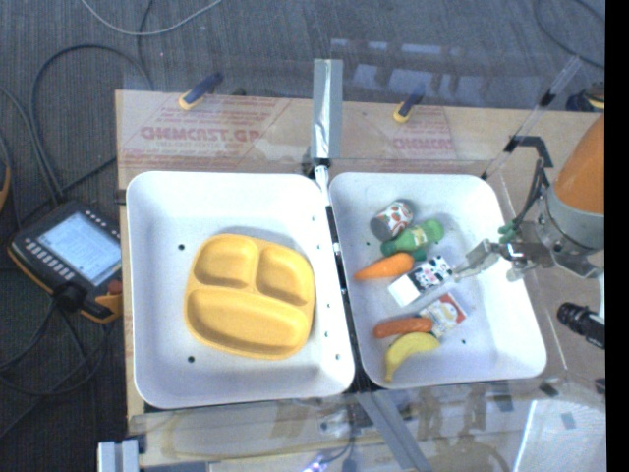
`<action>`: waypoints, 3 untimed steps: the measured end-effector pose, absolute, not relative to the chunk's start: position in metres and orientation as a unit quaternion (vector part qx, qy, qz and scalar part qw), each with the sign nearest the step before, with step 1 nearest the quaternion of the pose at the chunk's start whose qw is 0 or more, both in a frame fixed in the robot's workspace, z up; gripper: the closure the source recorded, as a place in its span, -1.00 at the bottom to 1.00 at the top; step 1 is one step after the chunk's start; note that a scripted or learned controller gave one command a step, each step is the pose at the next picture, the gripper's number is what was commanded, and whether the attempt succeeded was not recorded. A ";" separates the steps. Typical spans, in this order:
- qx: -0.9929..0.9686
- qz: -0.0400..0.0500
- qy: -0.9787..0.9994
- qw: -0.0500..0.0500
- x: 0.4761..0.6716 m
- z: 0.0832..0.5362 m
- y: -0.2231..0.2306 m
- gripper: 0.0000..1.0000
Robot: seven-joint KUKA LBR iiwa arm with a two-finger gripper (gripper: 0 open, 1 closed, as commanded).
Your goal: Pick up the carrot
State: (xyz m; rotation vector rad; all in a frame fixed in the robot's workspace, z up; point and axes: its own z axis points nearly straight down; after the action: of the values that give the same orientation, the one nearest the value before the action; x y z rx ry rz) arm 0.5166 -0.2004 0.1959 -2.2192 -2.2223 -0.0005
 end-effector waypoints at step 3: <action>-0.793 -0.004 -0.609 -0.005 0.543 0.090 -0.153 -1.00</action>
State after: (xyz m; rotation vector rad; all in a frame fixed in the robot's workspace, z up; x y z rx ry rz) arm 0.5434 -0.1526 0.0896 -2.4998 -1.9191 -0.0135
